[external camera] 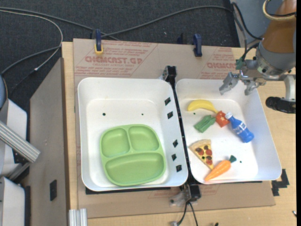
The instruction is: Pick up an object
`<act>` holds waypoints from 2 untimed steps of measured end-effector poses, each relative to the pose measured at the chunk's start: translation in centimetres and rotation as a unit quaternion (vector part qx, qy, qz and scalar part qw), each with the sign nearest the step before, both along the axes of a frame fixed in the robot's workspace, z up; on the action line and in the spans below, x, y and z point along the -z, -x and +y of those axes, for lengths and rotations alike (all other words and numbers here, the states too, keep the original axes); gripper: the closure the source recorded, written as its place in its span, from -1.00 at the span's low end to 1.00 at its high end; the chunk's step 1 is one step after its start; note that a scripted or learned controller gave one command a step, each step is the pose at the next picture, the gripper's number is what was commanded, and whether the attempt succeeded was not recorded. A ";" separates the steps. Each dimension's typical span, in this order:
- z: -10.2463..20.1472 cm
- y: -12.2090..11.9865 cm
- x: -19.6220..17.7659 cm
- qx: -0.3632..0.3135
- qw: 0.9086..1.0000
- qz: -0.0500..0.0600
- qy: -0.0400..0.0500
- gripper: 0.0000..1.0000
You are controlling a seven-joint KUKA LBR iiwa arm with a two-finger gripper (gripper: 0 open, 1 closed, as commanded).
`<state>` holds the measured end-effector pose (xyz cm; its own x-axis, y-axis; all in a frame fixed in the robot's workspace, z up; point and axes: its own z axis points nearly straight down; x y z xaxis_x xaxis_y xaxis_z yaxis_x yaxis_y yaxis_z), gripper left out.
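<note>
The right bin holds a yellow banana, a green block, a small red piece, a blue bottle, a pizza slice and an orange carrot. My gripper hangs over the bin's far edge, above and to the right of the banana. Its two fingers are spread apart with nothing between them.
The left bin holds a green divided plate. A black divider runs between the bins. Two clamps, yellow and blue, grip the cardboard base at the back. The orange-banded arm comes in from the upper right.
</note>
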<state>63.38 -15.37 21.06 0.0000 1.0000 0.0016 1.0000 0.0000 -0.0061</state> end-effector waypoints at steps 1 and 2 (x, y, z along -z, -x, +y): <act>-1.0 0.1 5.2 0.001 1.000 0.000 0.000 -1.00; -0.9 0.3 11.6 0.000 1.000 0.001 0.000 -1.00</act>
